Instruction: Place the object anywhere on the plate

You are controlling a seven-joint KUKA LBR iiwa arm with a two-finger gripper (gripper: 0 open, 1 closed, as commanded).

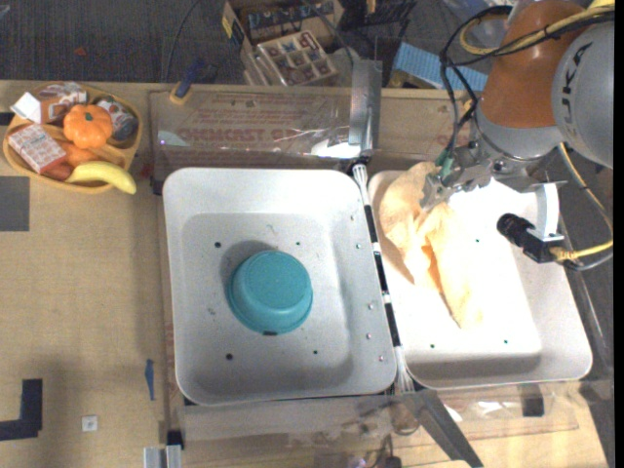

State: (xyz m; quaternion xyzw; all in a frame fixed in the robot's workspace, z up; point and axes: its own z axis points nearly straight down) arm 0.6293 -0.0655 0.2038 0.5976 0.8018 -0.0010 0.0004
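The end effector [436, 185] sits at the top left of the right bin [546, 344], its fingers pinched on the upper edge of a pale yellow cloth [441, 252]. The cloth trails down and away from it across the bin floor. Well to its left, in the left bin [195, 213], lies the teal plate [271, 291], upside down.

A robotics lab: a bench with white bins [185, 261], loose cables [468, 37] and stacked hardware [288, 42].
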